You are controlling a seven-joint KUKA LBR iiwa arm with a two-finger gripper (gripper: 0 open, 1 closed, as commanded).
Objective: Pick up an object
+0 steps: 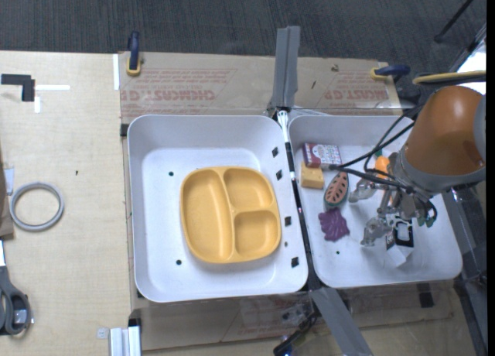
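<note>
The right bin (433, 269) holds several small objects: a purple-and-white box (322, 153) at the back, a tan block (312, 177) beside it, a watermelon slice (336, 189), a purple bunch of grapes (334, 225) and a small orange piece (381, 166). My gripper (384, 229) hangs low over the right bin's floor, to the right of the grapes and apart from them. Cables and the orange wrist band cover much of it. I see no object between its fingers.
In the left bin (151, 192) lies a yellow divided plate (230, 213). A roll of tape (35, 206) and scissors (13, 308) rest on the bench at the left. Clamps (134, 53) and a cardboard sheet (201, 91) sit behind the bins.
</note>
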